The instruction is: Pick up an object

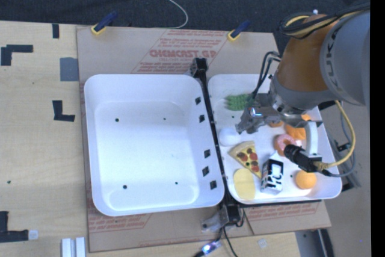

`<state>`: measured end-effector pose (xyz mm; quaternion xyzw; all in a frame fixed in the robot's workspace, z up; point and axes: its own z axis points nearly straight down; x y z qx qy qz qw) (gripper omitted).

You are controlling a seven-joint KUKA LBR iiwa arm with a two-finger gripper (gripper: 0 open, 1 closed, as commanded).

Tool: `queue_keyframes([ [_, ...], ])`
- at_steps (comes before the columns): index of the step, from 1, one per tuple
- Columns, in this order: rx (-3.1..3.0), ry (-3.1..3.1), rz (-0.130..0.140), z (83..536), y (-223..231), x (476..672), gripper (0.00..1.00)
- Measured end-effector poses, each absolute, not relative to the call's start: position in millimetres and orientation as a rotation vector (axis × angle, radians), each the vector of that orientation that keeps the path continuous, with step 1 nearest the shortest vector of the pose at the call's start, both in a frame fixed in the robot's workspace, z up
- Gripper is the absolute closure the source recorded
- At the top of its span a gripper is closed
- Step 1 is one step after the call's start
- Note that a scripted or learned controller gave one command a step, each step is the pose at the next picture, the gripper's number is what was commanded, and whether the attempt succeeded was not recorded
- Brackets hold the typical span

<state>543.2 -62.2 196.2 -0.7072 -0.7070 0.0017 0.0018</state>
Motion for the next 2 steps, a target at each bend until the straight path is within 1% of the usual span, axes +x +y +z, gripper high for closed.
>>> queue_keyframes([
  [1,-2.221,-2.213,0.01,130,-100,511.8,1.0],
  [2,-2.217,-2.228,-0.003,187,-62,533.5,1.0],
])
